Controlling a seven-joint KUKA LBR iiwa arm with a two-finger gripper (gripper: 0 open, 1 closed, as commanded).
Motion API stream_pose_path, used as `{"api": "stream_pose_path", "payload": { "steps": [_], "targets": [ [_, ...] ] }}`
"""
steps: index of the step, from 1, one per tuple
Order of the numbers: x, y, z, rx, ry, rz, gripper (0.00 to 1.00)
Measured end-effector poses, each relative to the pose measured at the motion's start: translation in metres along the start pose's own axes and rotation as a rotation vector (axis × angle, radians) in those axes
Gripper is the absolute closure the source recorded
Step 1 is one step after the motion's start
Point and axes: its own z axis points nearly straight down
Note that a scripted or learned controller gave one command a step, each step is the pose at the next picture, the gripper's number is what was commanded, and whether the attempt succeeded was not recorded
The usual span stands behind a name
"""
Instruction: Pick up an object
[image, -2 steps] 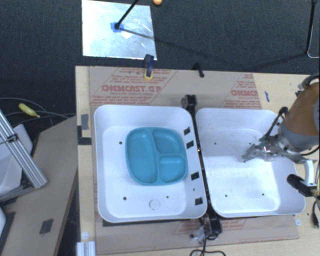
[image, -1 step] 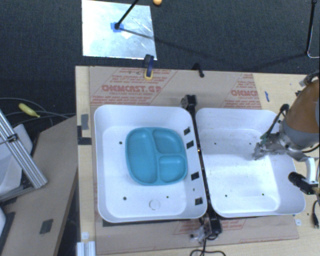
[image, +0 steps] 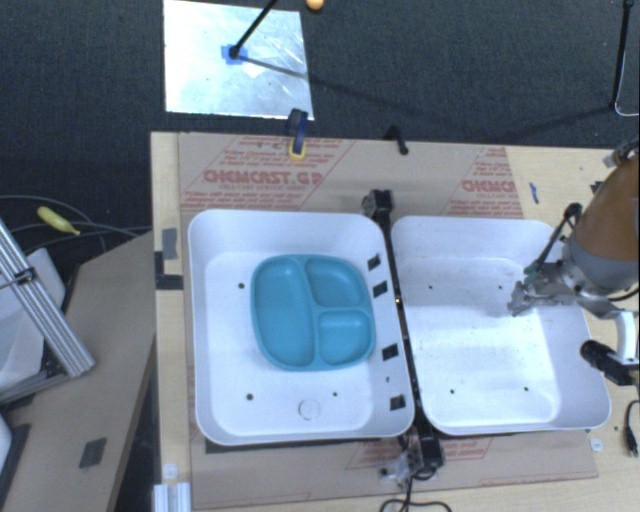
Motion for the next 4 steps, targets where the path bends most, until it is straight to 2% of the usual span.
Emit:
{"api": "stream_pose_path", "payload": {
  "steps": [1,2,3,4],
  "targets": [
    [0.000,0.001,-0.011,-0.003,0.000,-0.001,1.00],
    [0.048,-0.041,-0.165,-0.008,-0.001,-0.005,1.00],
    [0.090,-0.044,-0.088,0.012,0.004,-0.005,1.00],
    [0.144,-0.073,-0.185,0.000,0.003,-0.007,1.00]
  ]
}}
